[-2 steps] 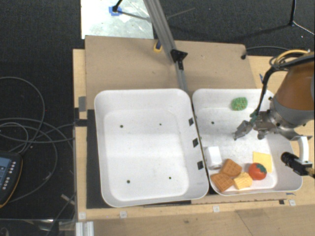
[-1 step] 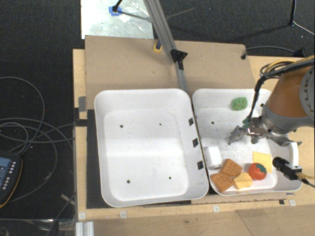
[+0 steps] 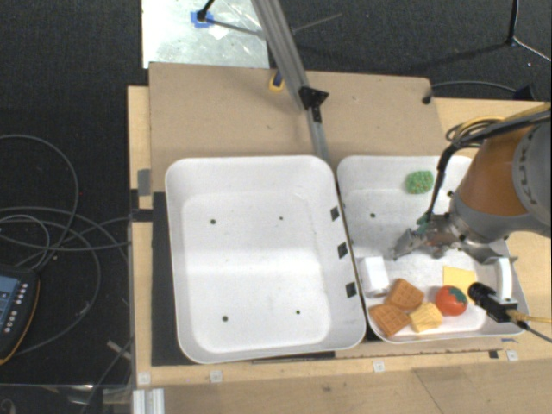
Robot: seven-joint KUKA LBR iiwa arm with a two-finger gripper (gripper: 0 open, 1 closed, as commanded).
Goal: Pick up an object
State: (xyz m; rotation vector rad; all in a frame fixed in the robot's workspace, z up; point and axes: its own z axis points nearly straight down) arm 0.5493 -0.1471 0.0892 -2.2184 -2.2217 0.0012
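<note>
Camera view: end effector (image 3: 412,244) low in right bin (image 3: 379,188), finger state unclear; tomato (image 3: 450,299), waffles (image 3: 397,306) nearby.

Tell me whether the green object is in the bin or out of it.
In. The green object lies on the floor of the right bin, near its far rim, apart from the food pieces clustered at the near end.

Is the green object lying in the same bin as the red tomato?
Yes, the green object lies at the far end of the right bin, and the red tomato sits near its front edge.
</note>
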